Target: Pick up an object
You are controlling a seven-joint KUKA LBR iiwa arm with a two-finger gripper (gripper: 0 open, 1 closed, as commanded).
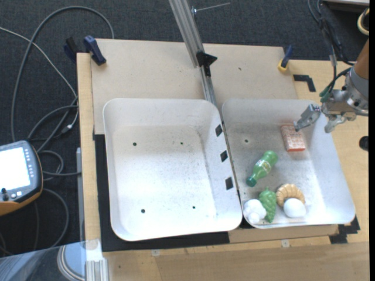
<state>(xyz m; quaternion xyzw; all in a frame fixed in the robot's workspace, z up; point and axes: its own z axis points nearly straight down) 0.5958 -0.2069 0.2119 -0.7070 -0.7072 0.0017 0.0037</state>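
Note:
My gripper [319, 120] hangs over the upper right part of the right bin [328, 174], fingers spread open with nothing between them. Just left of and below it lies a small pinkish-brown block [292, 138]. Further down the bin, a green bottle [262, 167] lies on a slant. In the near corner sit a white round thing [254, 210], a green leafy toy [268, 203], and a tan pastry-like toy [287, 192] with a white ball [295, 208] in front of it.
The left bin [158, 168] lies beside the right one, with black clips along the shared wall. A metal pole [186, 25] rises from the bench's back middle. Blue and yellow clamps hold the bench's far corners. A handheld pendant [17, 174] rests at far left.

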